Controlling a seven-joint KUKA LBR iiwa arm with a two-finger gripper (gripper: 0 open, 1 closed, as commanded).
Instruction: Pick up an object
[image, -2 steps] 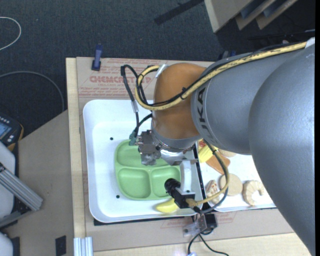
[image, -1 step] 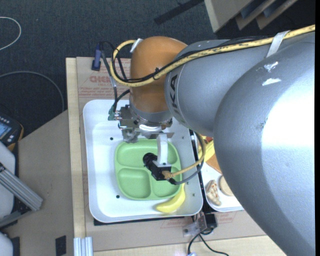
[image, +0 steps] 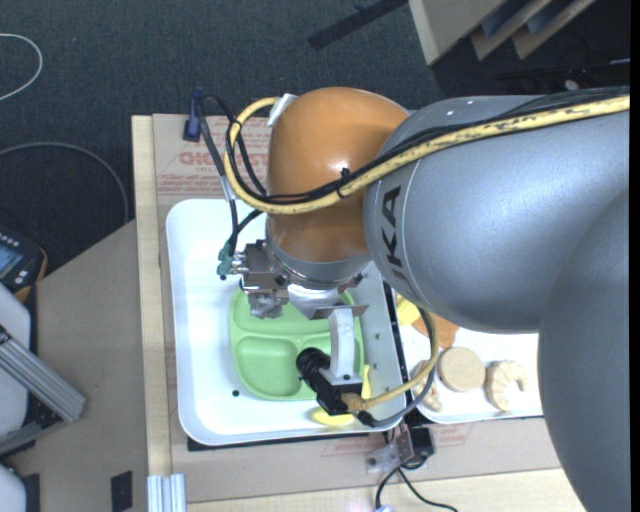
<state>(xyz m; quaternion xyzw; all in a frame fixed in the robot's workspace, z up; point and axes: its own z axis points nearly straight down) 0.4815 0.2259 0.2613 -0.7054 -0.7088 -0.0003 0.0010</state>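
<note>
Camera view, nearest first: two tan discs (image: 462, 368) lie near the front edge of the right bin (image: 520, 405). A green dish (image: 265, 365) sits in the left bin (image: 185, 330) toward its front edge, directly below the gripper (image: 300, 300) and reaching slightly nearer than it. Whether the gripper is spread or pressed together I cannot tell; a straight drop should meet the dish

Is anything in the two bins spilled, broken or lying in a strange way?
Nothing stands out. The green tray lies flat in the left bin, and two tan round pieces sit in the right bin. The arm hides much of both.
</note>
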